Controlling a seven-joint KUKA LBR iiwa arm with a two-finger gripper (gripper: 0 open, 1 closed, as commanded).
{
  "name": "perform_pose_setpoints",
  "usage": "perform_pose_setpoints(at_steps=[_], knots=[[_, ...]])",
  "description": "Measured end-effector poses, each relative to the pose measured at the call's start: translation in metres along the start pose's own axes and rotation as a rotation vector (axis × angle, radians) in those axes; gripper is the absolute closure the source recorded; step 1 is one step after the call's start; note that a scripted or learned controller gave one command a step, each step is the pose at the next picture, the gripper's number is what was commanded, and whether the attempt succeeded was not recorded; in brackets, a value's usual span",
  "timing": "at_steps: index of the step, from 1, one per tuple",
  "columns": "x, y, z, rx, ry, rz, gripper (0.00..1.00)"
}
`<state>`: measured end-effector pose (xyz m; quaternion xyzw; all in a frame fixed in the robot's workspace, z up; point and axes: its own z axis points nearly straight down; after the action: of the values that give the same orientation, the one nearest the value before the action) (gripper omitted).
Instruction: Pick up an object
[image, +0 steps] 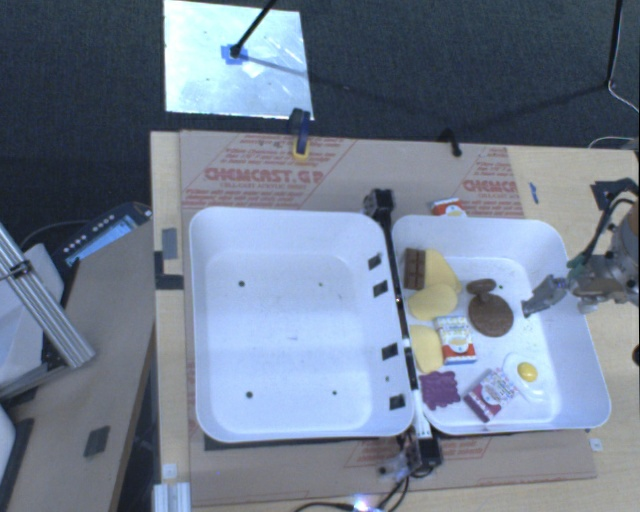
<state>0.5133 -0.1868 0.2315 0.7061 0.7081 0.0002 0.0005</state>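
Right now my gripper (545, 295) hangs at the right bin's (575, 400) far edge with nothing between its fingers; whether they are spread or closed I cannot tell. Just ahead of me, toward the divider, lies the brown round cookie (491, 315), the nearest piece. Farther on sit the yellow slices (435, 300), and off to the side the fried egg (527, 374). My plan is to centre over the cookie, clear of the small carton (457, 339), then descend straight.

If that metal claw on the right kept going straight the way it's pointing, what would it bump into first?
Probably the brown round cookie. The gripper points leftward and slightly down toward it across the right bin. Its height above the bin is unclear, so it might pass over.
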Motion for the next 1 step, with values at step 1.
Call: perform_pose_setpoints(at_steps=[1], knots=[[0.0437, 0.0074, 0.1257, 0.011, 0.006, -0.005, 0.00]])
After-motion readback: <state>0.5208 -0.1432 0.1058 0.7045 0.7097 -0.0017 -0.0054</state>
